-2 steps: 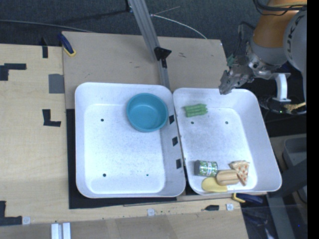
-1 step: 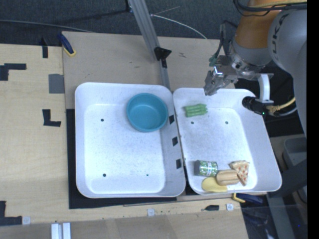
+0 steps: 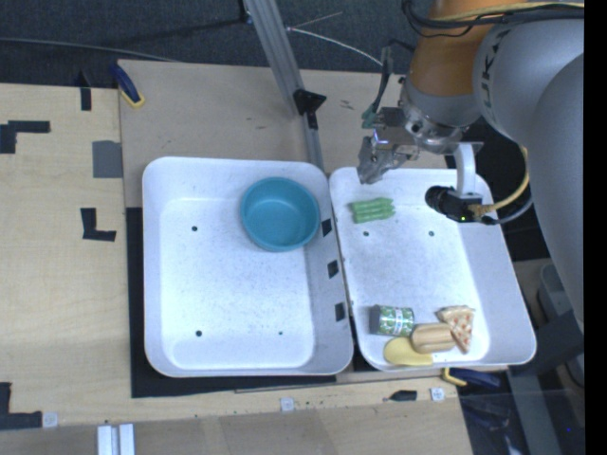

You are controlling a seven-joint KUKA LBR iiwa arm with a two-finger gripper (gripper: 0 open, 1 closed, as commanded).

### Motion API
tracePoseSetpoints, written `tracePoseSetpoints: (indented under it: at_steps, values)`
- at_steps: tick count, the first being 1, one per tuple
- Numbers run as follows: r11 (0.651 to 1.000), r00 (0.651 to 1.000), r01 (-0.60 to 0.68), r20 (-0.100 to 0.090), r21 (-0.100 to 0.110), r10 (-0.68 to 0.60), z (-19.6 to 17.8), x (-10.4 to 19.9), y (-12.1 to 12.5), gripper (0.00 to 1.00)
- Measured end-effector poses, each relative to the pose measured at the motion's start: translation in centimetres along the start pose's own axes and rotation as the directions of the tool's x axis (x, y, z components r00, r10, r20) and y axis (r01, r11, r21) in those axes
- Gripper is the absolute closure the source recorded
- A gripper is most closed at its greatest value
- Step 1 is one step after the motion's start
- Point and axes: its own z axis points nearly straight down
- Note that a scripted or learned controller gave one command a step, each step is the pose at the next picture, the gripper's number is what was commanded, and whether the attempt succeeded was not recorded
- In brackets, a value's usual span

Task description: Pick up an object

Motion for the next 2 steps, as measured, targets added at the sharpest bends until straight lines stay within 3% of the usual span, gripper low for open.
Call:
tracePoseSetpoints:
  at_steps: [2]
  values:
    - [1.0, 1.0, 0.0, 0.0, 0.001, 0.0, 0.3, 10.2, -2.0, 1.0]
